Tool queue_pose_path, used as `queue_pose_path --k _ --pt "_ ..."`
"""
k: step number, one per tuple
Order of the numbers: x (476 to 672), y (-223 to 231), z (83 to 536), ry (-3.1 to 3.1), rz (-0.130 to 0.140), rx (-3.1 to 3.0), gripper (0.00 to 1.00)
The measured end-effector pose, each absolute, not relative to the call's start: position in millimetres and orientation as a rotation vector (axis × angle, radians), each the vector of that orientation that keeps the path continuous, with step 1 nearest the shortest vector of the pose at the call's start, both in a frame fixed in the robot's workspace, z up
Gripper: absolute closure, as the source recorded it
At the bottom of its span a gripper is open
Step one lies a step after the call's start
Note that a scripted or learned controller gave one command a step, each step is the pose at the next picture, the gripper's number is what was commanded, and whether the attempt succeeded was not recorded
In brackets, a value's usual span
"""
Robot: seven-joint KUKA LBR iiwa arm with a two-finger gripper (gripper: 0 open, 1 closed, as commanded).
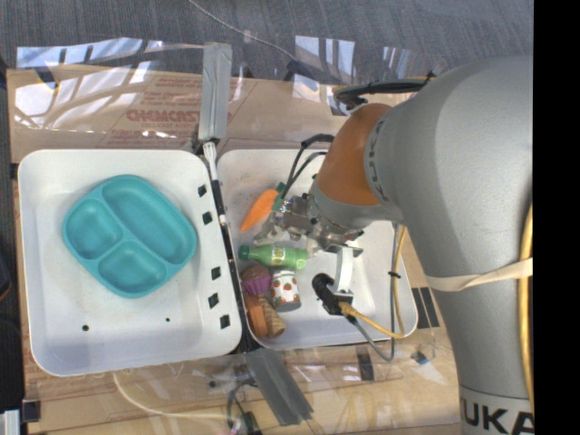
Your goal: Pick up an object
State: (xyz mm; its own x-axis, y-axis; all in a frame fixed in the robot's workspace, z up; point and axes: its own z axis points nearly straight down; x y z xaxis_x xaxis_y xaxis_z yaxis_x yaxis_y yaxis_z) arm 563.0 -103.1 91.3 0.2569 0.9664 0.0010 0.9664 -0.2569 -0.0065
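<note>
The right bin (381, 329) holds an orange carrot (259, 207), a green bottle (275, 256) lying on its side, a purple piece (256, 282), a small white can with red marks (285, 289) and a brown item (265, 318). My gripper (292, 217) is down in this bin, just right of the carrot and above the green bottle. The grey wrist and orange band (349, 166) cover most of it.
A teal divided plate (130, 234) lies in the left bin (54, 333). The divider with black clips (217, 243) runs between the bins. A yellow cable (381, 329) loops over the right bin's near side. Cardboard and tape lie behind the bins.
</note>
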Motion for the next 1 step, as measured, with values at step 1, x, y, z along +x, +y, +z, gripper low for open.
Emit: queue_pose_path --k 1 --pt "502.4 -105.0 91.2 -1.925 0.005 -2.476 0.0"
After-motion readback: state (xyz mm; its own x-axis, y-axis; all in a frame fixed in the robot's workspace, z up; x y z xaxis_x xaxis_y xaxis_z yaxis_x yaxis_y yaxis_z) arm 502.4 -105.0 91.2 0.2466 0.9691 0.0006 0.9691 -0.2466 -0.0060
